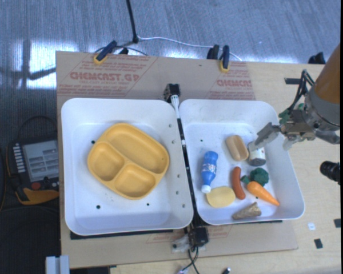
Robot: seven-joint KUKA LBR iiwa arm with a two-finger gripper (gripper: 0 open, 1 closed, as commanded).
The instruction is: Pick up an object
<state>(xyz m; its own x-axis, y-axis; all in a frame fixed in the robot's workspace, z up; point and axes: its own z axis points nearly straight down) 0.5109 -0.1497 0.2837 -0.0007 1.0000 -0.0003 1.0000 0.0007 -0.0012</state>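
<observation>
Tool [262,144] sits over the right bin [217,110], near its right wall, arm [326,96] entering from the right with the orange band at the frame edge. One grey finger [267,133] slants down and left from the wrist block; its tip ends above a small grey-white cylinder [257,154]. Cannot tell whether the fingers are apart or together, nor whether the cylinder is between them or simply lying below.

Right bin contents, moving out from the tool:
- Tan bread roll [236,148], just left of the cylinder, near touching it.
- Green broccoli piece [259,176] directly below the cylinder, against the top of an orange carrot [261,192] that lies slanted toward the bin's lower right corner.
- Red sausage [237,182], upright in the view, left of the carrot.
- Pale yellow lump [220,197], touching the sausage's lower end.
- Blue and white bottle [208,170], lying on its side, cap toward the yellow lump.
- Brown, rough-looking piece [247,211] by the near wall.

Left bin [74,153] holds a yellow three-compartment tray [127,160], set askew.

Both bins rest on a cardboard sheet [97,76] clamped to the worktop [320,210].
</observation>
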